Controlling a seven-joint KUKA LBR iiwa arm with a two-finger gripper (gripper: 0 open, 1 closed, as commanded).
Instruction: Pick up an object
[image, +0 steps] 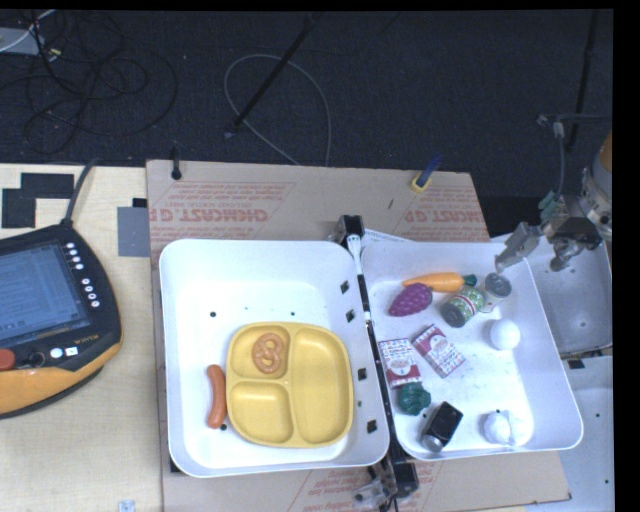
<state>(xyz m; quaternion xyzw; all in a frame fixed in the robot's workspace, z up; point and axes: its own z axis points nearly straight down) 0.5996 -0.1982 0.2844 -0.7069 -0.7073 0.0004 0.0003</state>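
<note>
My gripper (540, 248) hangs over the far right corner of the right bin (560, 400), open, with nothing between its fingers. Just left of and below it lie an orange carrot (433, 282), a purple bunch of grapes (410, 299) and a small can (460, 308) on its side. A white ball (504, 335), a red and white carton (438, 350), a flat red and white packet (398, 362), a green piece (412, 399), a black object (441, 424) and a white lump (498, 428) lie further toward the front.
The left bin (190, 290) holds a yellow divided plate (300, 400) with a pretzel (268, 352) in one section, and a sausage (215, 396) beside it. A teach pendant (45, 310) sits on the bench at far left.
</note>
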